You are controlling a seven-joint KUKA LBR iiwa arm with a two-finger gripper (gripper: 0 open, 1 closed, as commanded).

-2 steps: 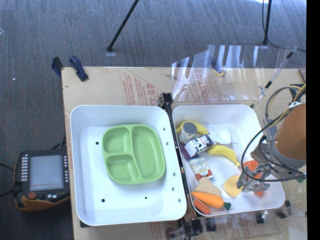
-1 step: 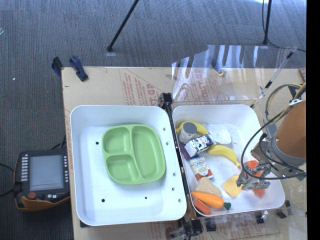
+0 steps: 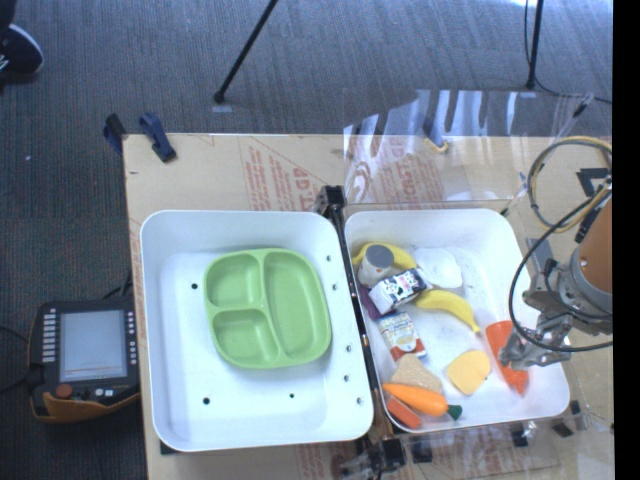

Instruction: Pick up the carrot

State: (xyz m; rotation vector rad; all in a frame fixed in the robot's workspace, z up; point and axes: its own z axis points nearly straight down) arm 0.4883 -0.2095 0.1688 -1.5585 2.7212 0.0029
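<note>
In the left bin point(image 3: 170, 268): just a green divided plate point(image 3: 267, 306), nothing task-related. Right bin point(image 3: 500, 230) holds the clutter: a small grey-lidded cup point(image 3: 377, 263) on a banana point(image 3: 395, 255), a second banana point(image 3: 450, 308), a little milk carton point(image 3: 398, 290), a packet point(image 3: 401, 335), a bread slice point(image 3: 415, 372), a yellow cheese wedge point(image 3: 467, 372). The carrot point(image 3: 417, 399) lies flat at the near edge of that bin, just beside the divider, touching the bread, green tip pointing right. Not picked yet, so the whole grasp is still to do. Gripper point(image 3: 527, 353) sits low at the bin's right side, near an orange piece point(image 3: 506, 353), well apart from the carrot. Can't tell from here how its jaws are set or whether it has anything. Arm comes in from the right, wrist angled down, cables looped above it. My read: it needs to shift left and toward the near edge first.
</note>
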